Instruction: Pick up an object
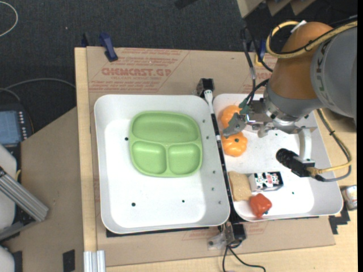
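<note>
The orange pumpkin (234,145) sits at the right bin's (323,205) left edge, just below the gripper (237,124). We cannot tell how the gripper is set. We should descend straight over this 1 fruit, clear of the wall.

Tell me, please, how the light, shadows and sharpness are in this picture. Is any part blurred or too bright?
Camera view: even, soft light from above. The left bin is very bright, nearly washed out at its rim, with only a faint shadow under the green divided plate. The orange pumpkin and red pepper are fairly sharp; the arm looks slightly soft, and darkens the right bin beneath it.
</note>
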You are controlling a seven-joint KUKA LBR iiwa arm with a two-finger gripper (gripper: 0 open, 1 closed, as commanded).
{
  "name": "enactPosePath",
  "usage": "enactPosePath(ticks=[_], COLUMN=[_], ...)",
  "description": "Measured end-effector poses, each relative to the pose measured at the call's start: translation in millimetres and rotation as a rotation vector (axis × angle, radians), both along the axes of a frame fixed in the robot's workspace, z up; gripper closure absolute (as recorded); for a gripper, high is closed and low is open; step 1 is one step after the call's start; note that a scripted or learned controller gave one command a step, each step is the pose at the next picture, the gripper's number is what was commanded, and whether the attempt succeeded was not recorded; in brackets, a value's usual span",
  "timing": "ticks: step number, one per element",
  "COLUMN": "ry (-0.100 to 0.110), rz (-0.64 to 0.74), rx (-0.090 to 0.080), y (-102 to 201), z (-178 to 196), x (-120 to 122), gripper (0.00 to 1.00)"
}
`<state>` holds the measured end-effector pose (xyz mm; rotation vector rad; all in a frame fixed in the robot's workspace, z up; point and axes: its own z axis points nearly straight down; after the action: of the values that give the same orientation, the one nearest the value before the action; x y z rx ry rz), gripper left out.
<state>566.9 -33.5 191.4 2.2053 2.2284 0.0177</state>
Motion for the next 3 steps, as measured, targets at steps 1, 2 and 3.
enactPosePath(ticks=[1, 2, 3], ry=[-0.001, 0.009, 0.02], rz=[-0.001, -0.009, -0.004], rx=[0.002, -0.004, -0.001], y=[61.8, 57.3, 118.2], z=[121.5, 124.5, 90.8], x=[-56.2, -55.8, -88.7], gripper=[0.0, 1.0, 1.0])
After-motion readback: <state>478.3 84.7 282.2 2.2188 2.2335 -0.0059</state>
